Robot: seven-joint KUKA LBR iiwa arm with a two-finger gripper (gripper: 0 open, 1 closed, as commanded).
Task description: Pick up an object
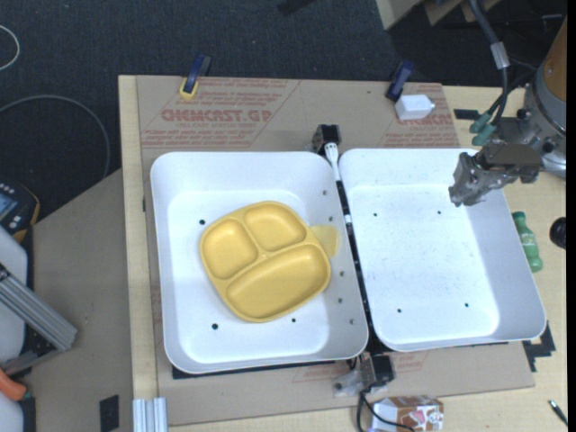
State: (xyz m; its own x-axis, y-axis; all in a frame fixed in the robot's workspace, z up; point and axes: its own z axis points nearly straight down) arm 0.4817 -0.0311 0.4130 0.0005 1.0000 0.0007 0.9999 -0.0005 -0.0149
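Centrally in the left white bin (171, 241) lay a yellow three-compartment plastic plate (264, 260). Rightward, the grey gripper (468, 187) hung over the right bin's (504, 304) far-right corner; whether its jaws were spread, I could not tell.

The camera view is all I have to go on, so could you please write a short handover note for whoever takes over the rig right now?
Gripper: over the upper right part of the right bin, nothing seen between its fingers; open or shut cannot be told.
Object: the yellow divided plate lies flat in the left bin, apart from the gripper.
Done: nothing picked up yet.
Left: bring the arm across to the left bin, grasp the plate, probably by its rim, and lift it.
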